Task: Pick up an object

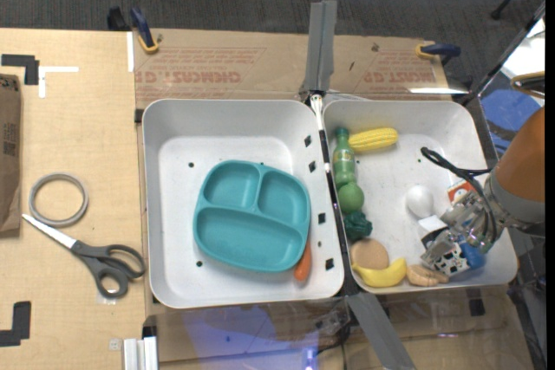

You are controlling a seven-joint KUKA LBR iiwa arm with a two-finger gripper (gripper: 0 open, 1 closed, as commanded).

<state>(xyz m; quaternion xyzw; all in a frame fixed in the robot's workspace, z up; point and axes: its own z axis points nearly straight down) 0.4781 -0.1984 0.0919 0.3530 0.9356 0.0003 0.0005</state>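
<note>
My gripper (444,256) is low in the right bin (408,110), near its front right corner, reaching in from the right. Close by lie a white egg-like ball (420,201), a tan piece (423,275), a yellow banana (381,275) and a peach-coloured round object (371,255). Further left in that bin are a green bottle (343,156), a green ball (350,197) and a dark green piece (357,226). A yellow corn cob (373,139) lies at the back. Nothing can be seen held in the gripper.
The left bin (165,186) holds a teal divided plate (252,216) and an orange carrot (303,265) at its front right. Scissors (87,251) and a tape roll (58,197) lie on the bench to the left. A black cable (447,163) loops above the gripper.
</note>
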